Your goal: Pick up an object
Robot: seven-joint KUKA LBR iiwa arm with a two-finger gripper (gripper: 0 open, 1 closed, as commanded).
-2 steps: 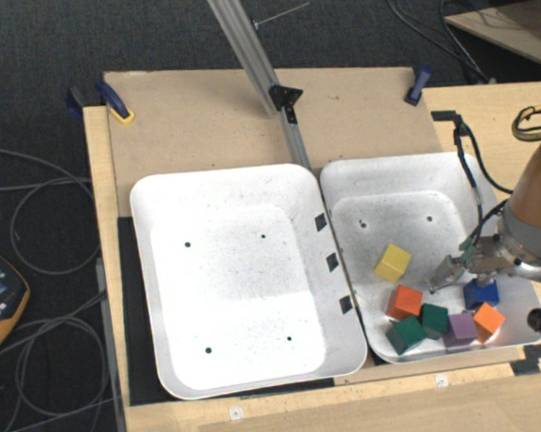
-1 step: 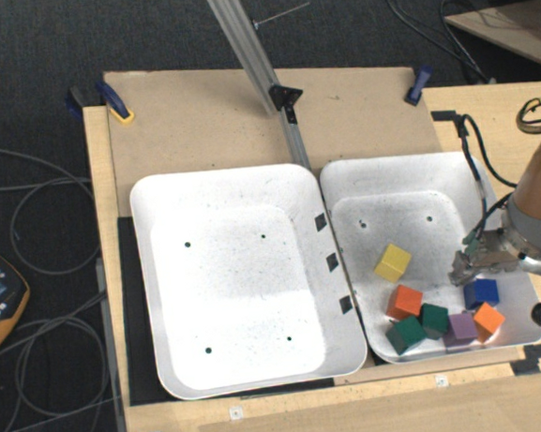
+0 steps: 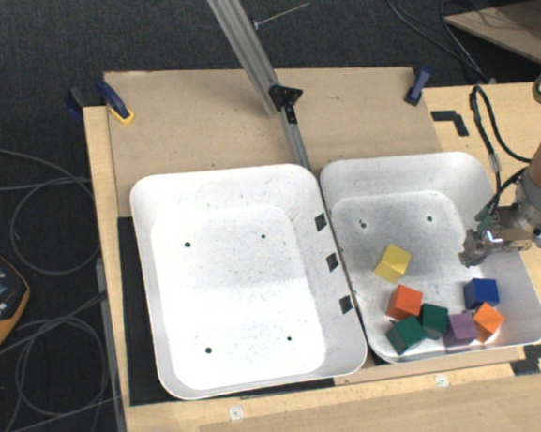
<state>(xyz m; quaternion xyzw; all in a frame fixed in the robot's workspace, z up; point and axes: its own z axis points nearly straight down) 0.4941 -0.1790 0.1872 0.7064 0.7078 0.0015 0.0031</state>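
Your nearest candidate, the small blue cube (image 3: 481, 292), sits near the right wall of the right-hand white bin (image 3: 380, 177), just above an orange cube (image 3: 487, 317) and apart from the yellow cube (image 3: 392, 262). You're at the approach step, I judge: the gripper (image 3: 475, 244) hovers just above the blue cube, carrying nothing. Whether it is open, I cannot tell. Next, lower onto the cube squarely.

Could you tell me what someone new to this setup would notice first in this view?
The eye goes first to the cluster of coloured blocks in the right bin: a yellow block alone near the middle, with orange, green, purple and blue ones bunched along the near edge. Next comes the gripper, low over that bin's right side, just above the blue block.
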